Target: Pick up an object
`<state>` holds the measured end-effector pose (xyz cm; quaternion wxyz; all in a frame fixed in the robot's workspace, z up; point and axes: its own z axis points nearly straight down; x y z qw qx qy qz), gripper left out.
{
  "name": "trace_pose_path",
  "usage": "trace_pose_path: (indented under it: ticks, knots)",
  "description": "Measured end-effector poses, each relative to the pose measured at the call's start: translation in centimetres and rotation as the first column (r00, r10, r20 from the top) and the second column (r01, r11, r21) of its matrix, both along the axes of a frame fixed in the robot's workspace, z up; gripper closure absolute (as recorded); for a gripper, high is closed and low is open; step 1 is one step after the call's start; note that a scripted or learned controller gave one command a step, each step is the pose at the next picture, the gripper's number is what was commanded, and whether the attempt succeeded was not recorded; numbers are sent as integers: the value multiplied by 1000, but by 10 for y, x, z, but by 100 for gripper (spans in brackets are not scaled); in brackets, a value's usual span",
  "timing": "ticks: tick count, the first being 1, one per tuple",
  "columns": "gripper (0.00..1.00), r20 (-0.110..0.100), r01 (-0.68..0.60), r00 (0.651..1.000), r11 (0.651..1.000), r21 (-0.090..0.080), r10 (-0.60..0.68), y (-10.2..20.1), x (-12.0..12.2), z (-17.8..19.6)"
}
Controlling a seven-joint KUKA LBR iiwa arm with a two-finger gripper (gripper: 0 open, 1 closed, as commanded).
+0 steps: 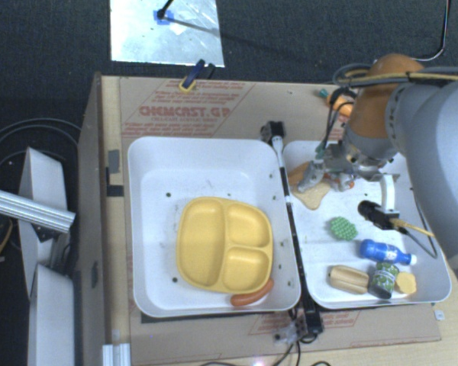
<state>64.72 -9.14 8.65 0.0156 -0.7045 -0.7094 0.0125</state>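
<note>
so, i've got the end effector [330, 175] down low over the far left corner of the right bin [318, 250], right on top of a tan flat piece [311, 195]. from this slanted view i honestly can't tell if it's released or clenched, since the wrist blocks the business end. i don't see anything clearly gripped either.

my guess is the program went for that piece because it sits apart from the rest with bare bin floor around it, so there's room to come straight down. the catch is that it lies flat and is tucked near the wall by the divider, which i'd say makes it hard to get under.

the piece itself looks like a thin, light brown slab with an uneven outline, kind of like toy bread. part of it is hidden under the tool, so i can't make out more.

the other stuff is bunched toward the near end of that bin: a green ridged thing [341, 228], a blue bottle [385, 250], a bun-like roll [347, 278], and a dark can [382, 279] touching a small yellow piece [405, 284]. the left bin [206, 166] holds a yellow divided plate [224, 244] with a sausage [252, 296] against its near edge. both bins sit on the cardboard-covered table [214, 109].
</note>
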Motion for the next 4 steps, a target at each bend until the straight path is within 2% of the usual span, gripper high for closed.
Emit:
trace_pose_path:
  ticks: [1,2,4]
  knots:
    - [0,-34,-3,999,1000,5,3,-2,10,-2]
    - [0,-33,-2,999,1000,0,1,0,9,-2]
    - [0,-33,-3,999,1000,3,3,-1,10,-2]
